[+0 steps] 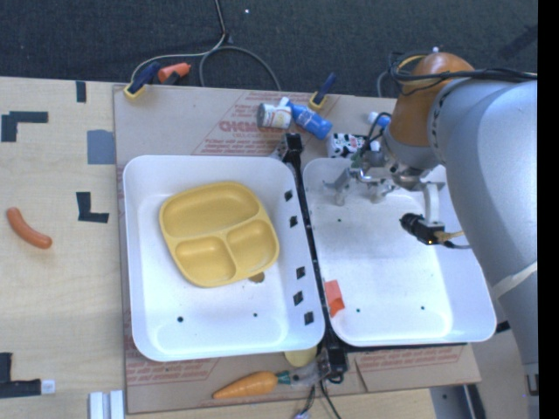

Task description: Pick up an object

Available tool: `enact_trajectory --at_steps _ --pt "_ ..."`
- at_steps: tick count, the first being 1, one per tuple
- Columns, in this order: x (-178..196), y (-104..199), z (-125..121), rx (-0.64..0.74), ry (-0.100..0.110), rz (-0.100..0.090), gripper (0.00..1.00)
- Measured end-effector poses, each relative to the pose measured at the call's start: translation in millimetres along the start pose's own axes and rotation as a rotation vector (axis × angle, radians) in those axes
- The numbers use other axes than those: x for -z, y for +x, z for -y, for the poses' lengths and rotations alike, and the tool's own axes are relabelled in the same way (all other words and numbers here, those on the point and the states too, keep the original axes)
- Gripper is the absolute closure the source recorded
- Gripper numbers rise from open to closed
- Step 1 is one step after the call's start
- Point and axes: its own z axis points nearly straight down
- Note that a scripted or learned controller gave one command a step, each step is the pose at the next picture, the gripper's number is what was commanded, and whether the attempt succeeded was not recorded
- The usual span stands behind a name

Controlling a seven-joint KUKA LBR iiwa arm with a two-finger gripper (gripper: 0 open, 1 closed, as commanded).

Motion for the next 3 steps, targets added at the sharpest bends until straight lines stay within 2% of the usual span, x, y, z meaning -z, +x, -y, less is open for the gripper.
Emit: enact_trajectory --at_steps 1,2,3 --pt "7 35 31 -0.002 0.005 -0.001 0.00" --pt "6 28 0 -0.001 0.007 -0.004 0.00" --pt "16 28 0 0.000 0.005 -0.001 1.00"
